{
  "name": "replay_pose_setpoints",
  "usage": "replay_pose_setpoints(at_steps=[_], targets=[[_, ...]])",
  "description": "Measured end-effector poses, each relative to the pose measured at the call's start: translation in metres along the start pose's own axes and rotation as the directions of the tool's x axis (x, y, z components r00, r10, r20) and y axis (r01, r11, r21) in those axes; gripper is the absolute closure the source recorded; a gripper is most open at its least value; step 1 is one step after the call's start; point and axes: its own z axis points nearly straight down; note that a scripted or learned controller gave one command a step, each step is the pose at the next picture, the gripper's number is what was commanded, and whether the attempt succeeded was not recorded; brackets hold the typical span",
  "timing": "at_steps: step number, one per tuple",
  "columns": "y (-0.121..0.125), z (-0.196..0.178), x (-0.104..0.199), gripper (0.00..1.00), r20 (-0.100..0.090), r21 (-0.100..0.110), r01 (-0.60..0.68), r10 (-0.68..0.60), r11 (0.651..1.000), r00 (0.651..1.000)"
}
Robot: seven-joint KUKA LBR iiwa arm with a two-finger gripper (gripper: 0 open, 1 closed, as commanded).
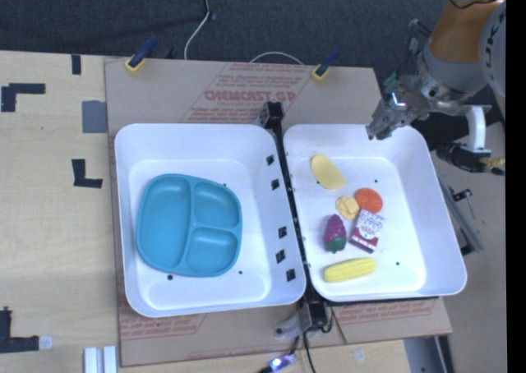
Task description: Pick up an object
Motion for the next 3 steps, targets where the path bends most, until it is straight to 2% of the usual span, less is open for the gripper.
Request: replay_pose_setpoints(at_steps=[3], targets=[[-0.027,-0.008,0.16,1.0,-0.003,0.007,0.004,-0.004,1.0,1.0]])
